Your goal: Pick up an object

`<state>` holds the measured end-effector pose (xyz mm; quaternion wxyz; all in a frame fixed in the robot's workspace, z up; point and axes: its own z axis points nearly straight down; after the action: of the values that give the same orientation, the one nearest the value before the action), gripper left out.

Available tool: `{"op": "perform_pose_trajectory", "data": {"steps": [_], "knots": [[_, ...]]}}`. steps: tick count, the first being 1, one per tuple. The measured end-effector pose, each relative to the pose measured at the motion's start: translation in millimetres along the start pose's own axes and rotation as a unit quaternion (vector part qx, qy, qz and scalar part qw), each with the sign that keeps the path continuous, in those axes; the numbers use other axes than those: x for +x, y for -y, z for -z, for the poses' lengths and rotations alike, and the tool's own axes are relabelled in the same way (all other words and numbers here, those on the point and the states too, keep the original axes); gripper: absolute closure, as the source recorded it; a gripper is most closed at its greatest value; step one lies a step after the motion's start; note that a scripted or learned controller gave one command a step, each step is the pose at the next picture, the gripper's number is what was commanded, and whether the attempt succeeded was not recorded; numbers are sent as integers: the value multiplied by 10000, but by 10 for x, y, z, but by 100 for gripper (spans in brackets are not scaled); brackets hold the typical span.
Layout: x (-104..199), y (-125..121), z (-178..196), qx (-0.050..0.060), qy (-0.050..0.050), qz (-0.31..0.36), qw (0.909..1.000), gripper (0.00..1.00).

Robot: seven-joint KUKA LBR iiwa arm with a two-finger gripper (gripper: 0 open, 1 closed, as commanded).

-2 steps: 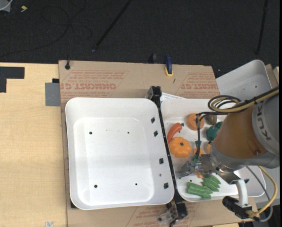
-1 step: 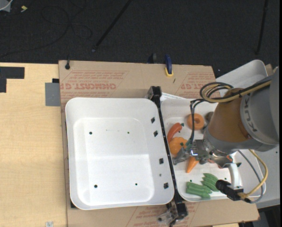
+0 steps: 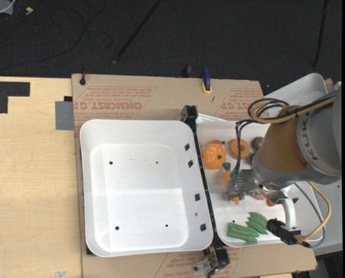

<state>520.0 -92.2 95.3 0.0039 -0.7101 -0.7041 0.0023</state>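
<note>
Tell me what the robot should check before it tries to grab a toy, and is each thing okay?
1. Toys in the right bin: ok, an orange pumpkin, another orange piece and green pieces lie there.
2. Gripper over the right bin: ok, low near the middle.
3. Toy between the fingers: cannot tell, small orange and teal bits sit right at the tip.
4. Pumpkin free to reach: ok, nothing covers it.
5. Green pieces reachable: ok, they lie near the front edge.
6. Cables clear of the toys: ok, looped up on the arm.

a dark carpeted floor (image 3: 161, 33) with black cables lies behind a light wooden bench top (image 3: 28, 184) bearing a brown cardboard sheet (image 3: 138, 100).
</note>
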Motion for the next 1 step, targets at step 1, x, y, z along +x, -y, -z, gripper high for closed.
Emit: {"op": "perform_pose_trajectory", "data": {"steps": [1], "knots": [[842, -809, 969, -86, -1, 92, 9999, 100]]}}
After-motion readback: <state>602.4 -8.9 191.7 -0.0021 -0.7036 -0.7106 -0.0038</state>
